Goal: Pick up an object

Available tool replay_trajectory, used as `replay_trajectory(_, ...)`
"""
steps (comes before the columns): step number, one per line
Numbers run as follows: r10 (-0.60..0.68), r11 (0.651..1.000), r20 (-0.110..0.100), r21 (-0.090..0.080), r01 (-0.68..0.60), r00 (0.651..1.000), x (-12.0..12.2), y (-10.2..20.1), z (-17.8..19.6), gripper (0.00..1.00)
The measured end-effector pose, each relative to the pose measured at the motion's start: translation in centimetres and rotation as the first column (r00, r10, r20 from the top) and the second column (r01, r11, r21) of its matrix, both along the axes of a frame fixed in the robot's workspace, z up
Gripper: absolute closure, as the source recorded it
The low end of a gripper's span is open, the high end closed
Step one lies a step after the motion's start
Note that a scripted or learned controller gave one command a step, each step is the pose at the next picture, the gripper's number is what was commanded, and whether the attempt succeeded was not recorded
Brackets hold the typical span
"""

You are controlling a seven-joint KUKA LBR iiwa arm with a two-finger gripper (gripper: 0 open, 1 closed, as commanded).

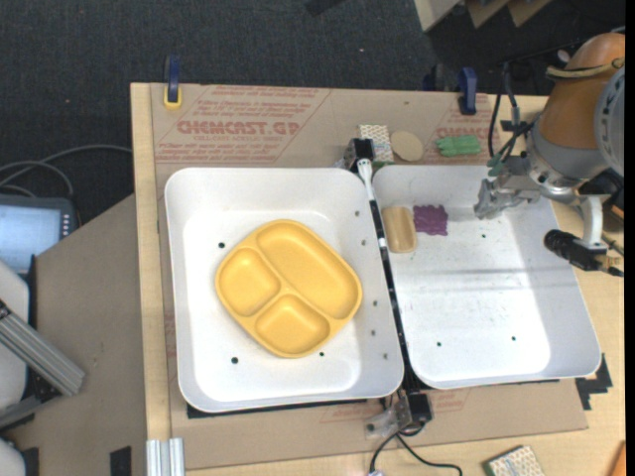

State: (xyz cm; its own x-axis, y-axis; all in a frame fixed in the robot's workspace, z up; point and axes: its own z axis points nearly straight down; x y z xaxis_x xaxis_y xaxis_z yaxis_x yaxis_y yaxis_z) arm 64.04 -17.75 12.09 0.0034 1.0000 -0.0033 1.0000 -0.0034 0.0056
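The gripper [488, 202] is seen over the right bin's [516, 355] far edge. Its state cannot be told; a purple object [431, 219] lies nearby.

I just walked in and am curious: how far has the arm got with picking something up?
Nothing looks picked up yet. The gripper hangs at the far edge of the right bin, with nothing seen in it. The purple piece and the tan block lie in that bin, apart from it. The yellow tray sits in the left bin. Reaching, gripping and lifting are all left.
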Motion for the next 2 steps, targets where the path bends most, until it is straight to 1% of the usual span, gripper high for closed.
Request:
replay_trajectory(1, 0.003, 1.000, 0.001, 0.000, -0.003, 1.000, 0.0, 0.2, 0.9, 1.00)
replay_trajectory(2, 0.010, 1.000, 0.000, 0.003, -0.010, 1.000, 1.0, 8.8, 3.6, 1.00)
